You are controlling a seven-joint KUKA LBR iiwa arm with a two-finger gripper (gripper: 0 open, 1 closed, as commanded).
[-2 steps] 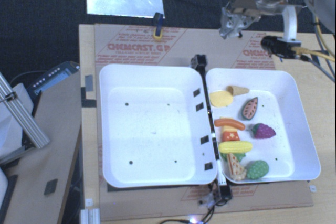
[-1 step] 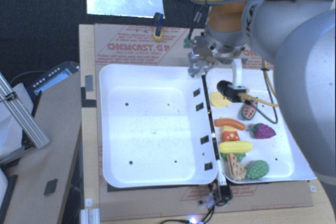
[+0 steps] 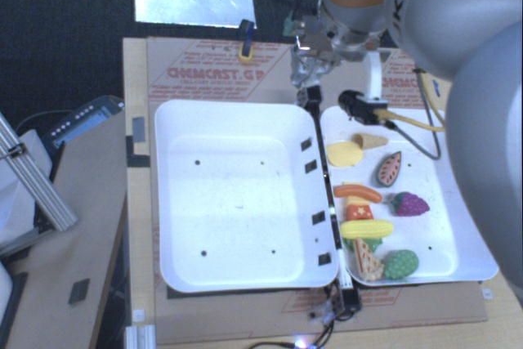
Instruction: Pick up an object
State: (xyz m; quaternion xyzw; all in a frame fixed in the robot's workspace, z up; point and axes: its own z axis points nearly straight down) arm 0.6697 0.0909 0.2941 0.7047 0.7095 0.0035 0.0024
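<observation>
Nearest the camera, the right-hand shallow white plastic bin [image 3: 470,261] holds all the toy food, bunched along its inner wall beside the divider. At the front lie a green knobbly vegetable [image 3: 400,263] and a tan wedge-shaped slice [image 3: 368,261], touching each other. Just behind them sits a yellow corn cob [image 3: 366,230], then a small red-and-white block [image 3: 359,212], an orange carrot-like stick [image 3: 358,193] and a purple grape cluster [image 3: 409,204]. Farther back are a red-and-brown oval slice [image 3: 388,169], a pale yellow rounded piece [image 3: 344,154] and a tan cone [image 3: 373,140].

The left-hand shallow white plastic bin [image 3: 233,200] stands alongside. The clustering suggests one bin serves as source, the other as destination.

At the far edge the two-finger gripper [image 3: 309,82] hangs above the top of the divider — nothing is seen between its parts, and how wide it stands cannot be made out against the dark fittings. The nearest candidates, the yellow piece and the cone, lie near it, toward the camera and to its right; the pick appears not yet begun.
</observation>
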